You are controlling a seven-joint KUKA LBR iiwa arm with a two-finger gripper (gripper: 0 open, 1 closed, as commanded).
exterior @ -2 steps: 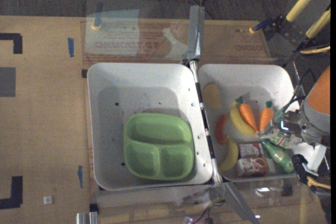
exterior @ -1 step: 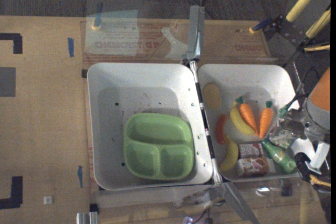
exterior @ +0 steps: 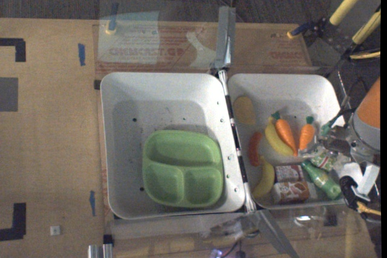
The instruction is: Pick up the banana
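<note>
Cardboard-covered bench, two white bins; curved yellow plastic banana (exterior: 276, 143) lies mid-right bin (exterior: 314, 89), tucked against two orange carrots (exterior: 286, 134). Gripper (exterior: 329, 151) hovers at right edge, grip state unclear. Risk: snagging a carrot instead.

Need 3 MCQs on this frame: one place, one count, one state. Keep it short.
1. Where is the green tray?
A. left bin
B. right bin
C. on the bench outside the bins

2. How many carrots lie in the right bin?
A. one
B. two
C. four

3. How does the banana lie?
A. lifted above the bin
B. resting in the right bin
C. on the green tray

Answers:
1 A, the tray sits on the floor of the left bin.
2 B, one carrot and a second carrot lie side by side.
3 B, it rests under the carrots, on the bin floor.
</note>
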